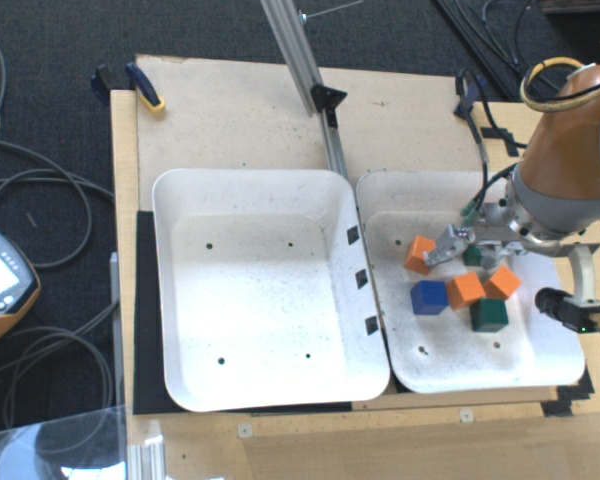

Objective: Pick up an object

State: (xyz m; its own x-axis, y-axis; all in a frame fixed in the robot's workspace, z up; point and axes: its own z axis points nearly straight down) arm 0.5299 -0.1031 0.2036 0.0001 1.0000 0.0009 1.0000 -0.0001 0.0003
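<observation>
Over right bin (450, 373), gripper (470, 251) amid blocks, orange block (418, 254) beside it, corner-up.

Open room across the left bin (260, 288); crowded in the right bin (420, 363), blocks (467, 290) clustered under the arm (565, 158).
</observation>
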